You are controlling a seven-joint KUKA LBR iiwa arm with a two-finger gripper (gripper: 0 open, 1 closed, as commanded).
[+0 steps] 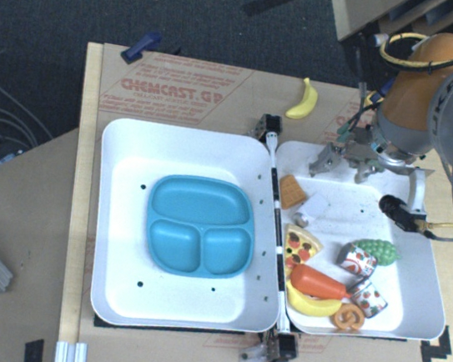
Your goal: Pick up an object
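Observation:
My gripper [344, 167] hangs over the far end of the right bin [426, 286], open, with its two fingers spread and nothing between them. Below it in that bin lie a brown toast piece [292, 192], a pizza slice [302, 246], a red pepper [319, 281], a yellow banana [312, 305], a pretzel [349, 318], a green bunch [377, 250] and two small cans [356, 259] [371, 300]. The toast piece is the nearest, a little to the left of the gripper and closer to the front.
The left bin [114, 227] holds a blue divided plate [200, 224]. A second banana [303, 101] lies on the bench behind the bins, and a blue object [139, 47] sits at the bench's far left corner. The grey arm [442, 90] fills the upper right.

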